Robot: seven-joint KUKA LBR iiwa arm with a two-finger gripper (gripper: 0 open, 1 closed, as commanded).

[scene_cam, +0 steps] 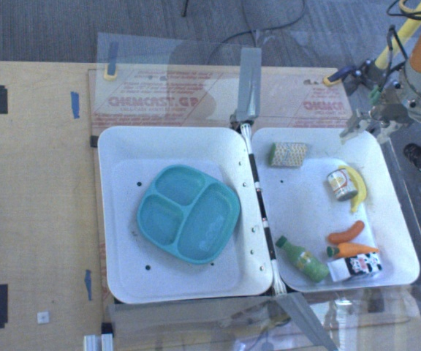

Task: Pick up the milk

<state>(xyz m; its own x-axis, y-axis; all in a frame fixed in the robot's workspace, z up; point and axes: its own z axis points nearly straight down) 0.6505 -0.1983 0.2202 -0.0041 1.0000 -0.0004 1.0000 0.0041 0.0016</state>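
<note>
Hovering over the right bin's [397, 196] far corner, the gripper [375, 119] — fingers too blurred to call open or shut — sits well apart from the milk [355, 267], wedged beside a carrot [353, 250] at the near edge.

Right bin [393, 196]: milk [357, 267] at 5 o'clock, touching carrot [353, 249]; green bottle [302, 260] at 7 o'clock. Gripper [368, 121] at 1 o'clock, over the rim.
</note>
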